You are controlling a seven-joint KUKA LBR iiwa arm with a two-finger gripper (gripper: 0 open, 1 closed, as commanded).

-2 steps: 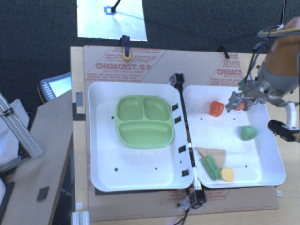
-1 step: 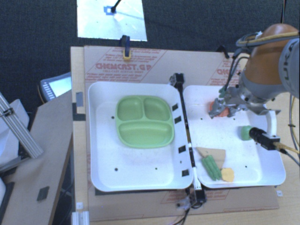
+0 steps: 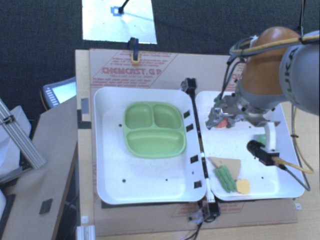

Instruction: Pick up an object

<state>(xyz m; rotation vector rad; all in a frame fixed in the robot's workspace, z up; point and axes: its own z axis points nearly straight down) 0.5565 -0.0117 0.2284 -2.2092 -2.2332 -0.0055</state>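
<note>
Your arm [image 3: 272, 59], grey with its orange band, reaches in from the right and hangs low over the right bin [image 3: 220, 186]. To its left, the left bin [image 3: 107, 184] carries a light green divided plate [image 3: 154, 129], lying flat near the middle. Both bins sit on a cardboard sheet [image 3: 150, 66] spread over the counter [image 3: 57, 149].

In the right bin's near corner you have a tan wedge [image 3: 226, 163], a green pod-like piece [image 3: 225, 178] touching its lower edge, and a small yellow piece [image 3: 243, 186] just beside the pod. A small green scrap [image 3: 260, 139] lies by a white and black fitting on the arm.

The pincer [image 3: 218, 118] sits at the bin's far left, with a small orange-red object [image 3: 223, 123] right at its tip. You cannot tell how far it is open, nor whether it grips the object. That object looks light, stiff and smooth; judge it likely to slip, so take it across its middle.
</note>
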